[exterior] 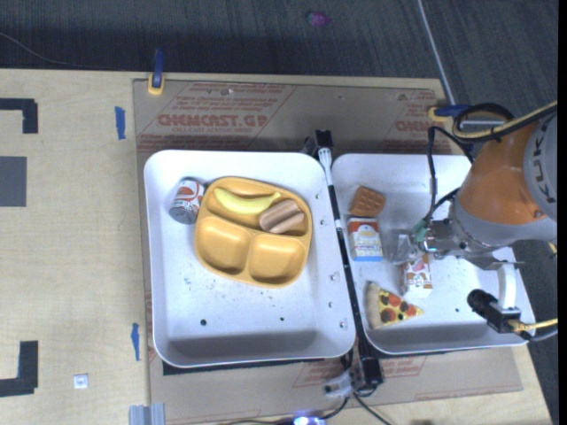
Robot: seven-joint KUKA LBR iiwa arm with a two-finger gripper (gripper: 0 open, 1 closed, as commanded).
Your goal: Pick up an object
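Grey arm [496,193] above right bin [443,330], near small carton [417,277]

A brown cardboard sheet with red printed lettering [213,113] lies under two shallow white bins, on a pale wooden benchtop [66,237]. Blue tape strips [120,122] mark the cardboard's left edge, and a blue-and-yellow clamp [157,71] sits at its upper left corner. Black tape marks [19,113] line the frame's left edge. Dark grey carpet [266,20] fills the top.

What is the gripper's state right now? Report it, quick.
Gripper: cannot be told; it hangs low in the right bin over a small red-and-white packet.
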